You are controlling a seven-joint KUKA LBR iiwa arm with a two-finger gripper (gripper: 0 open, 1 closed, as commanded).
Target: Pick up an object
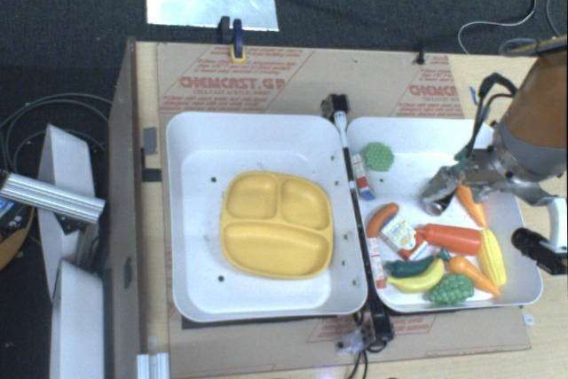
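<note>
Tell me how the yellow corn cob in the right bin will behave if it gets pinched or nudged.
The corn cob looks like moulded plastic, so probably stiff and light. Its rounded, tapered form suggests it may roll or twist sideways when nudged. It lies against the red pepper and an orange carrot, so pushing it would likely shift them too.

Both bins — the left bin (pixel 182 217) and the right bin (pixel 417 138) — look like smooth white plastic with a soft sheen. The yellow divided tray (pixel 275 222) seems matt plastic. The toy food is glossy plastic: a banana (pixel 417 278), a corn cob (pixel 492 256), a red pepper (pixel 453 237) — while the green grapes (pixel 451 288) look bumpy. The bench board (pixel 266 75) resembles matt printed cardboard; the gripper (pixel 439 191) looks dull grey metal
</note>
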